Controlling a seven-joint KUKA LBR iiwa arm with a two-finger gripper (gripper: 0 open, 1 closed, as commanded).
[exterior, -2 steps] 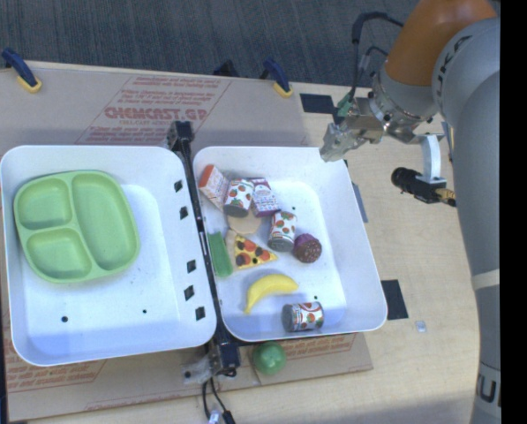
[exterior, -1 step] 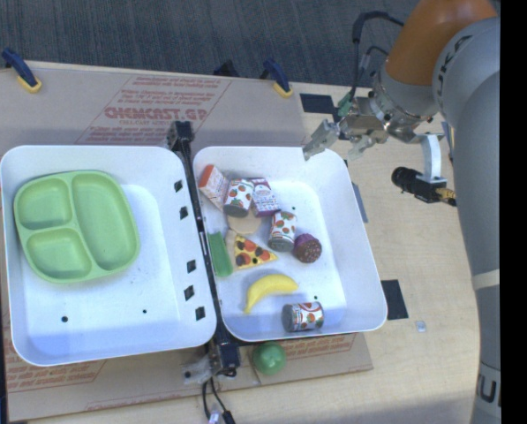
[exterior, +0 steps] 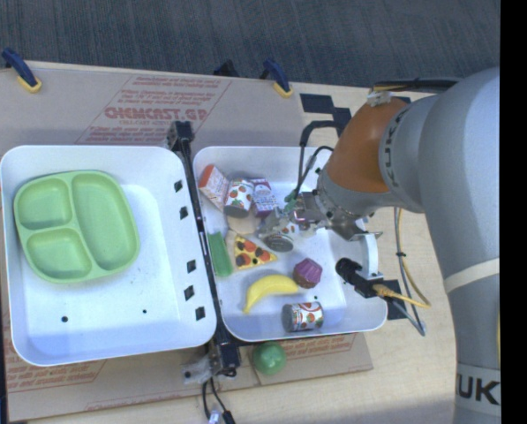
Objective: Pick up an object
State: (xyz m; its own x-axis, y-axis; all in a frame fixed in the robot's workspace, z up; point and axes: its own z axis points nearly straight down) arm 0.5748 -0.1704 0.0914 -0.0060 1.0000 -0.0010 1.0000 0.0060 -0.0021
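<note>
**Presently: two bins, one arm reaching into the crowded one**

Right bin (exterior: 362, 321): packed along its middle. Contents, far to near: orange carton (exterior: 214, 184), round patterned ball (exterior: 239, 198), purple-labelled packet (exterior: 265, 194), metal tin (exterior: 278, 238), pizza slice (exterior: 252, 252), green stick (exterior: 219, 254) against the left wall, purple plum (exterior: 307, 272), banana (exterior: 270, 289), red-labelled can (exterior: 303, 316) at the near wall.

Gripper (exterior: 291, 217): low over the bin's centre, at the tin and the packet; whether the pincer is apart or together cannot be told, as the wrist hides it. The grey arm covers the bin's right side.

Open room: a bare strip along the far wall; little between items.

Left bin (exterior: 104, 321): holds a green divided plate (exterior: 73, 225) at the far left; its near half is bare.

Outside: a green ball (exterior: 267, 358) on the bench, just beyond the right bin's near wall.
</note>
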